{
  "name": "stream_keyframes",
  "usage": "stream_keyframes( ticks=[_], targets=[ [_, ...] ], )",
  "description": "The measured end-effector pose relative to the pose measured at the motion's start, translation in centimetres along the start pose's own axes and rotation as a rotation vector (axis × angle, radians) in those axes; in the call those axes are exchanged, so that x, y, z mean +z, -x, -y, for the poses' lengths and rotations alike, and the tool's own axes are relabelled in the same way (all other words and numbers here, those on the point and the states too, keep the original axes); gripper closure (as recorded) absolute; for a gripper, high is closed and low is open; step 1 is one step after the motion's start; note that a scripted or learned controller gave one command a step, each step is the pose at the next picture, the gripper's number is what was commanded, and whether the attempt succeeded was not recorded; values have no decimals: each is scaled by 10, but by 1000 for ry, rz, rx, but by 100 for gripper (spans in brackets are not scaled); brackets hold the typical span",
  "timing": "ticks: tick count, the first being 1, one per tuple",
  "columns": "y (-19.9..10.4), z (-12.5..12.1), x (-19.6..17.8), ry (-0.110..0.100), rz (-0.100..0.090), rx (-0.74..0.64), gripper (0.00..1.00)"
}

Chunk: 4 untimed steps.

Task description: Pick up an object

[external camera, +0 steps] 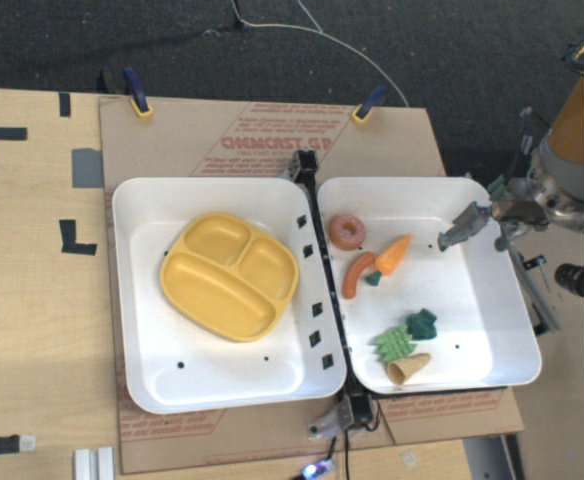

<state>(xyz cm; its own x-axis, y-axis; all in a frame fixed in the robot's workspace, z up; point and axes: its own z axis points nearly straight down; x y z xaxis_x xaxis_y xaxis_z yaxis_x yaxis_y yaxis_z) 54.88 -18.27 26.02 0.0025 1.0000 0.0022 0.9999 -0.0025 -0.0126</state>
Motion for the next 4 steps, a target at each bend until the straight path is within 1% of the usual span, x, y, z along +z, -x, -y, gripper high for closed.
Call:
stream_keyframes(
  ticks=[1, 2, 3, 4],
  targets=[
    [0, -2, -6, 11, 3, -3, 0],
    [-4, -8, 56, 6, 2, -4, 0],
    [0, -9, 101, 7, 2, -3, 0],
    [3, 0, 161, 4, 1, -3, 0]
  ],
)
